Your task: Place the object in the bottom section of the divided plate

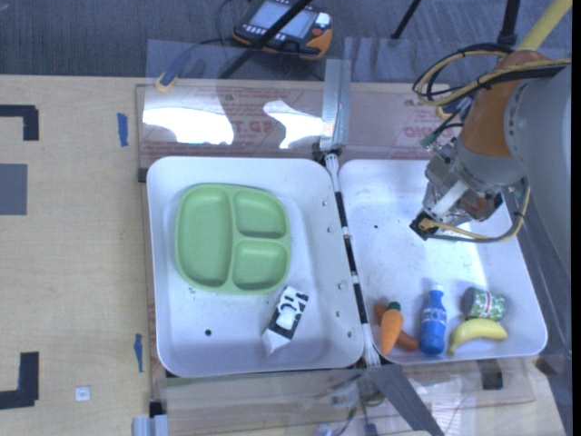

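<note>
A green divided plate [232,288] lies in the left bin [163,316], with one large section on its left and two smaller ones on its right, all bare. Just below the plate's lower right corner lies a white tube with black print [286,320]. Along the front of the right bin [386,198] sit an orange toy carrot [390,327], a blue bottle [434,320], a yellow banana [477,333] and a green can [484,303]. My gripper [451,198] hangs over the upper right part of the right bin, well away from all of these.
A metal divider wall [340,216] separates the two bins. A handheld controller [281,25] lies on the floor beyond the bench. Wooden bench top [73,243] stretches to the left of the bins.
</note>
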{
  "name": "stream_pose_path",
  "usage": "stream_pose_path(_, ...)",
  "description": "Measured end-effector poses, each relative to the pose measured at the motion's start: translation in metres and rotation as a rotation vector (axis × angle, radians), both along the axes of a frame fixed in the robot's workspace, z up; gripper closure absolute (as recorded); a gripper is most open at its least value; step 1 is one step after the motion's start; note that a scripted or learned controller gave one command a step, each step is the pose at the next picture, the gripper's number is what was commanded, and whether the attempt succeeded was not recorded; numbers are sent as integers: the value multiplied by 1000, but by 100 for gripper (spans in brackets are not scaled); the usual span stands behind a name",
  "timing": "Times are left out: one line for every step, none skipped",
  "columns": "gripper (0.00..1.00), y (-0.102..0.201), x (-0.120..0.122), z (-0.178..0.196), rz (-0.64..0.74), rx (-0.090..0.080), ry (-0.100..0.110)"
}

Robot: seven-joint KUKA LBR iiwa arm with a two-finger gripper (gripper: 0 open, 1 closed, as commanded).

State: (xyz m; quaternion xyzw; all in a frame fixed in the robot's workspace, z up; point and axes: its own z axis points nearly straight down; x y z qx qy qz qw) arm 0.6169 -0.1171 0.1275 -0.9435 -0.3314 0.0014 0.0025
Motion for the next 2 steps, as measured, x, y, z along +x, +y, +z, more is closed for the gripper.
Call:
stream_pose_path(100,61,22,57,-222,-4,-3)
stream_pose_path(100,83,42,158,-257,-4,-3)
